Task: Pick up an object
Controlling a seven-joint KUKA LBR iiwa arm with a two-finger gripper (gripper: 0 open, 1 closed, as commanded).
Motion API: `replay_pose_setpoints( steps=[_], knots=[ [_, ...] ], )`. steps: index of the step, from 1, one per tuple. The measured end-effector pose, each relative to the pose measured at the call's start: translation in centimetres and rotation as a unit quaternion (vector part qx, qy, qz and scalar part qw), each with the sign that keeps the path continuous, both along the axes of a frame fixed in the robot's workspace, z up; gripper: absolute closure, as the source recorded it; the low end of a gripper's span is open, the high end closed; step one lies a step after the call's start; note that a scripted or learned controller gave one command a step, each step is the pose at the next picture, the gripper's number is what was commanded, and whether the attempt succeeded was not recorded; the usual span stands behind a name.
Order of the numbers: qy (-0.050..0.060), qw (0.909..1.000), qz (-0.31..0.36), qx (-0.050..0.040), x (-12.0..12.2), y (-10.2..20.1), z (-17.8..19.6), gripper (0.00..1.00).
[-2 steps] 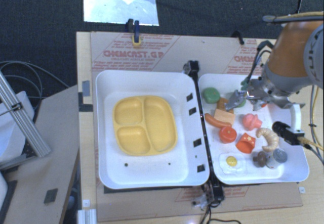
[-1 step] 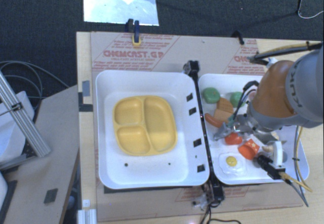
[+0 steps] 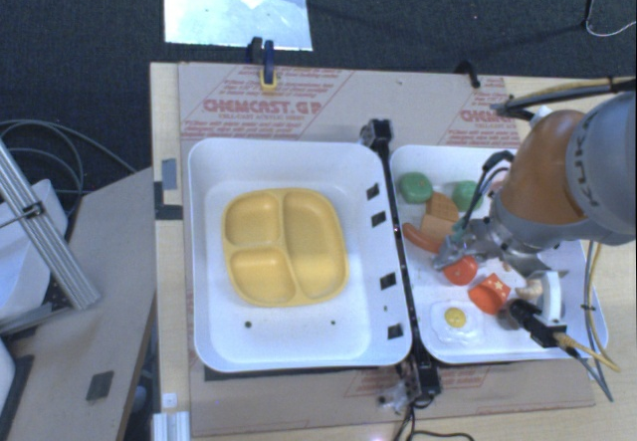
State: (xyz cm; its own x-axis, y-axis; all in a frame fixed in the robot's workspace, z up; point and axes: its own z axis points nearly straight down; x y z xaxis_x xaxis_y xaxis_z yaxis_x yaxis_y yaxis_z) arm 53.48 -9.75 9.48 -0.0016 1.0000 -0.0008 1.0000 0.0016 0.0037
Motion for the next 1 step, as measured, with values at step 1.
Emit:
replay_pose_setpoints(
  steps=[1],
  knots=[
    [-0.005, 1.0, 0.004, 0.0005, 5.91, 4.2, 9.57, 1.0]
  ],
)
